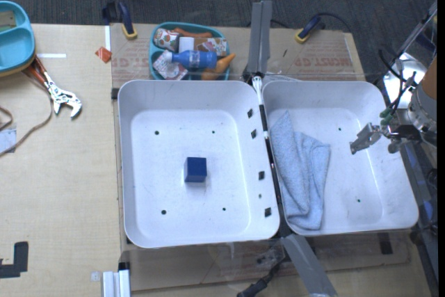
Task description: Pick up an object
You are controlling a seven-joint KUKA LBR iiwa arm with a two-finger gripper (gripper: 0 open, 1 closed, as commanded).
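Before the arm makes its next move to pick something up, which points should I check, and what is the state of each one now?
1. Something to pick is in view: ok. A blue block lies in the left bin, and a grey towel lies in the right bin.
2. Block stands free of the bin walls: ok.
3. Towel lies flat: not ok. It is bunched against the divider side.
4. Gripper is above a target: not ok. It is over bare floor at the right bin's right side, apart from the towel.
5. Gripper ready to close: cannot tell.
6. Nothing carried already: cannot tell.
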